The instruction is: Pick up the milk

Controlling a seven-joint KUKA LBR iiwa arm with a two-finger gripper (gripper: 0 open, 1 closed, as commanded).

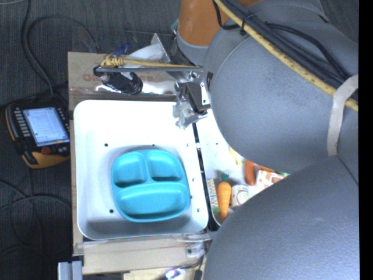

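We see arm point(280, 98) covering most of right bin point(205, 156). Gripper point(187, 107) hangs at divider's far end; we cannot tell its state. Left of and nearer than gripper: blue tray point(151, 184) in left bin point(93, 133). Milk point(240, 195), we judge, is small carton beside carrot point(222, 195), right of and nearer than gripper; its axis hidden. Step: approach. Next: reposition over carton.

A divided tray point(150, 182) lay in the left bin point(93, 133); a carrot point(223, 195) and a carton point(240, 195) lay in the right bin point(214, 134)
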